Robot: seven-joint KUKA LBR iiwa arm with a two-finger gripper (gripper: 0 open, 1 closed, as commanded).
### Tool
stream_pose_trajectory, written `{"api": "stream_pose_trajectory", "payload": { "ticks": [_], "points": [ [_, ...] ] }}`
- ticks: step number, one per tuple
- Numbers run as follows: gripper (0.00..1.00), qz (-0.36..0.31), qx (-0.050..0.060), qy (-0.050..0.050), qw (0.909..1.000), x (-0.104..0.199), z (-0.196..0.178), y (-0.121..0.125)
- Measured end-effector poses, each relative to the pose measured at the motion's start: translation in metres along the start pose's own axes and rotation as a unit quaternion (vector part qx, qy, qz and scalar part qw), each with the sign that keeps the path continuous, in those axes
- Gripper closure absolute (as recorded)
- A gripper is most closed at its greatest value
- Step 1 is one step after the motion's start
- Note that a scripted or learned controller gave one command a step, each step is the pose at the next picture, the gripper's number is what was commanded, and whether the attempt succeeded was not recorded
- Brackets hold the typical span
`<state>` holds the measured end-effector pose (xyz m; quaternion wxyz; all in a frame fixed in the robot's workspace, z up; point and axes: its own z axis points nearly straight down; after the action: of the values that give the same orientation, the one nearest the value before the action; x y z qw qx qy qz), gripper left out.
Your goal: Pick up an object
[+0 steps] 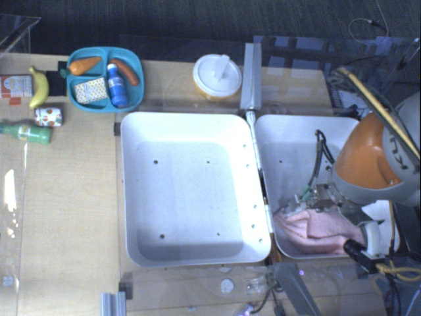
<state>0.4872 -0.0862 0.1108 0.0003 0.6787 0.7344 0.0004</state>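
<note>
**One pink cloth, right bin, front edge**

One pink cloth, soft and crumpled, pale rose with darker folds, bunched in a low heap. It lies along the front edge of the right bin, spreading from the front-left corner toward the front-right one.

The gripper is down in the right bin, just above the back of the cloth, under the arm's orange band; whether it is spread or closed cannot be told, nor whether it touches the fabric.

The left bin, white and shallow, sits touching the right bin's left wall.

On the bench, back-left area:
- a blue divided tray holding a carrot, a sausage, a blue bottle and a patterned square item
- a banana
- a small can
- a green bottle lying on its side

Behind the left bin's back-right corner: a white lidded container.
</note>
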Motion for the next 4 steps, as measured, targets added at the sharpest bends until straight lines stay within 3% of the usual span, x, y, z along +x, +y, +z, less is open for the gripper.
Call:
{"api": "stream_pose_trajectory", "payload": {
  "ticks": [1, 2, 3, 4],
  "points": [
    [0.00, 0.023, -0.007, 0.000, 0.9997, 0.000, 0.019, 0.004],
    [1.00, 0.021, -0.011, -0.001, 0.9997, 0.000, 0.007, 0.008],
    [1.00, -0.113, -0.001, 0.000, 0.9936, 0.033, -0.074, 0.080],
    [0.00, -0.113, -0.001, -0.001, 0.9935, 0.033, -0.074, 0.080]
  ]
}}
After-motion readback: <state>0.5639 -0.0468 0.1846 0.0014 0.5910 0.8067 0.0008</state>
